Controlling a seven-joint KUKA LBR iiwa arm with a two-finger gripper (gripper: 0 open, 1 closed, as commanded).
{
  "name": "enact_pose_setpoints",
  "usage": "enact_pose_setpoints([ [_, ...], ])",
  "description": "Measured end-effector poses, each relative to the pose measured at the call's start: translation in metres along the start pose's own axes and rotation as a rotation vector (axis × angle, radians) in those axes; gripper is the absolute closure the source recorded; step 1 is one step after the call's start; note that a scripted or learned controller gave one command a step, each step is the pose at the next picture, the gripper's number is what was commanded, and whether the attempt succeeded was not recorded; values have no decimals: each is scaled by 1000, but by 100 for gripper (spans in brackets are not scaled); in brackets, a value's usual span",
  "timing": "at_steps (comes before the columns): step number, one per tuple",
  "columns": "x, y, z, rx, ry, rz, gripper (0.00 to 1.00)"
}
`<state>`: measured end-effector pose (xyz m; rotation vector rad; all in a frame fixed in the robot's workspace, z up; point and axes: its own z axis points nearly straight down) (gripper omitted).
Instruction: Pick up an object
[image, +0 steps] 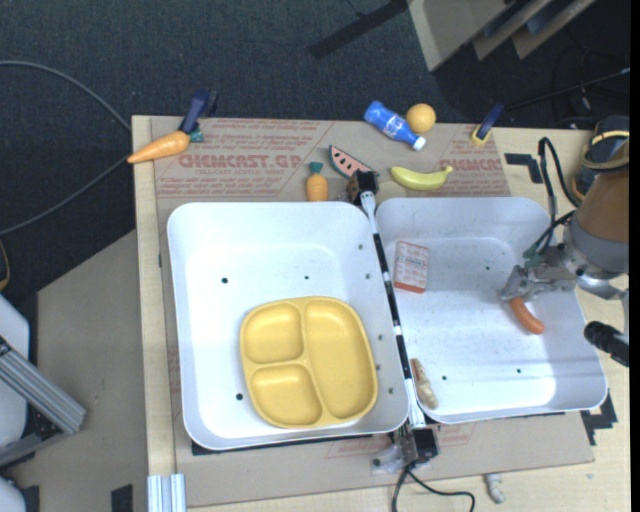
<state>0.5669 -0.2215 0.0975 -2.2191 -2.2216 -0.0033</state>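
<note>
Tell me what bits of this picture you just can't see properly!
- End effector, camera view: too small and dim to tell whether it grips the orange sausage toy beside it.
- Label card in the right bin: print too small to read.
- Brown thing at the bins' divider: too small to identify.
- Arm: cut off by the right edge.

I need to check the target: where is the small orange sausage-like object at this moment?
The orange sausage-like object lies in the right bin, near its right wall, directly below the gripper and well right of the red-and-white packet.
</note>
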Motion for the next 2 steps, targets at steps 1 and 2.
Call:
enact_pose_setpoints([
  [1, 80, 23, -51, -2, -3, -1, 100],
  [2, 172, 17, -87, -1, -2, 0, 100],
])
